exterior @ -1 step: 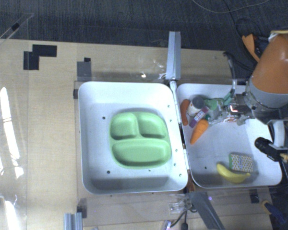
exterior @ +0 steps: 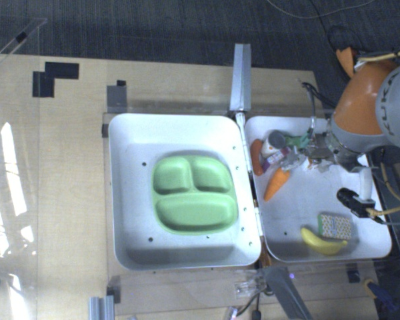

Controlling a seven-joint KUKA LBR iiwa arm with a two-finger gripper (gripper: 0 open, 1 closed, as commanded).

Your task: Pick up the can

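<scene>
You see the tool [exterior: 295, 153] low at the back of the right bin [exterior: 380, 249], right by the can [exterior: 277, 141] near the carrot [exterior: 275, 183]; its grip is hidden, so next it must pinch and lift.

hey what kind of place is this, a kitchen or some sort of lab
Likely a robotics lab bench, not a kitchen: a grey and orange arm reaches over two white bins, with toy-like food such as a banana and loose cables nearby.
</scene>
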